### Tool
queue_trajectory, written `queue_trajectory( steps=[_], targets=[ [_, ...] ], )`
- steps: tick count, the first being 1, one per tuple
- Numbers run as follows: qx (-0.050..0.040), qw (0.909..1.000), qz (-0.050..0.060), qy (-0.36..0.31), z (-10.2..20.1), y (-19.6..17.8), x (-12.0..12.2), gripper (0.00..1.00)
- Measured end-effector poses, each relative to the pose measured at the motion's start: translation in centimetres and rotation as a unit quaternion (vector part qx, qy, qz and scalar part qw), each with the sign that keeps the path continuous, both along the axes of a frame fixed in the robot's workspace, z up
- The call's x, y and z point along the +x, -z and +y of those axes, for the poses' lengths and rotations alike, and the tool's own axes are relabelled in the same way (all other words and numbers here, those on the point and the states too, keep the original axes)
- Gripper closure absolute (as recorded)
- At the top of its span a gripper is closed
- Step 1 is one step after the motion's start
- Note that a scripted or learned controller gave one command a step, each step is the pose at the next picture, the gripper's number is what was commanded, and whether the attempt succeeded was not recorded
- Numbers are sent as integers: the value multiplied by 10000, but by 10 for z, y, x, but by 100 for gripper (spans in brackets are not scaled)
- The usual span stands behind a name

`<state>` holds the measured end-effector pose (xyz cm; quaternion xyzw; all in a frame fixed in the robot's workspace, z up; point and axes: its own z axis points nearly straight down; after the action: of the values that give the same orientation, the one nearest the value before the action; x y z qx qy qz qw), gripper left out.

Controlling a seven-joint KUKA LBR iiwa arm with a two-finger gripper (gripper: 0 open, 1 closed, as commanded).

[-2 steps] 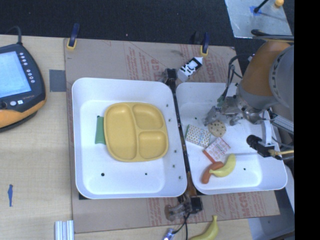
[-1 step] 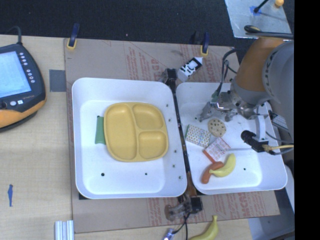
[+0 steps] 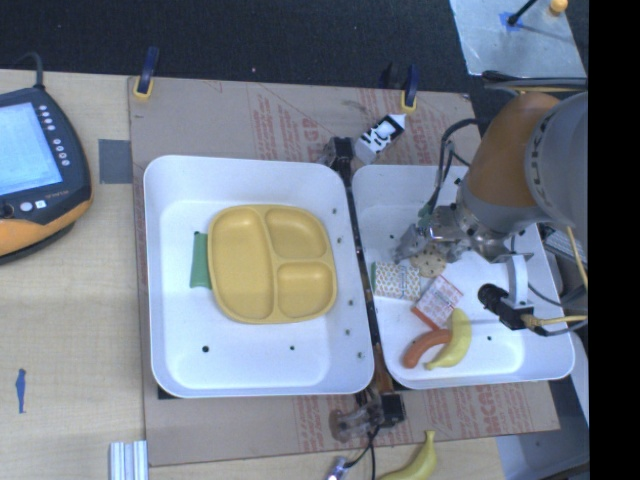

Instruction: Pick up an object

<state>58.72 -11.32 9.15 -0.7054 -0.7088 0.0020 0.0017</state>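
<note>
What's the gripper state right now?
Gripper: down in the right bin, over the small items; open or shut cannot be told.

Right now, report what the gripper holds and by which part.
Cannot be told: the gripper is down among items in the right bin, hidden under the arm's wrist.

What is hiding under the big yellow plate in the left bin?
A green flat thing pokes out from under the yellow plate's left edge, lying on the left bin's floor. The plate covers the rest of it, so what it is cannot be told.
</note>
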Motion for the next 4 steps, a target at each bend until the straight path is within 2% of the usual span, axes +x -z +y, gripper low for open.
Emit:
queue_trajectory(
  steps=[1, 2, 3, 4],
  targets=[
    [6, 10000, -11, 9, -5, -1, 45, 0],
    [-1, 10000, 0, 1, -16, 0, 0, 0],
    [1, 10000, -19, -12, -17, -14, 2, 100],
    [0, 10000, -17, -13, -16, -13, 2, 0]
  ],
)
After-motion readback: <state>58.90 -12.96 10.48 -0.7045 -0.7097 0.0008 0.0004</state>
